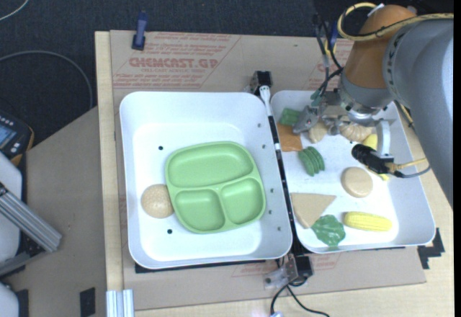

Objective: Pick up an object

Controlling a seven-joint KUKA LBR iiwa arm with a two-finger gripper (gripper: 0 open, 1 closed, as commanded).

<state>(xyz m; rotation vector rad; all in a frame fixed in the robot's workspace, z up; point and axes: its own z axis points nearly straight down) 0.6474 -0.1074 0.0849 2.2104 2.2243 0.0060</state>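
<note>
**Mia:** What is closest to us in the right bin?

**Ben:** A bumpy green toy like broccoli near the front edge. Just beside it lies a yellow corn cob. A tan triangle slice touches the green toy.

**Mia:** And in the left bin?

**Ben:** A light green plate with three parts. A round tan cookie sits right against its left side.

**Mia:** What comes next, going back?

**Ben:** A round cream thing like a bun, then a dark green ribbed piece near the wall between the bins. Behind that is a flat orange piece and a small green bit.

**Mia:** Where is the hand?

**Ben:** The hand is at the far end of the right bin, under the grey arm with its orange band. It hangs over a small pale toy beside the orange piece. A pale lumpy toy lies close by.

**Mia:** Is the hand pinching anything?

**Ben:** I cannot tell. Its tips are too mixed up with wires and toys.

**Mia:** And the bench?

**Ben:** Brown board with red letters on it.
</note>
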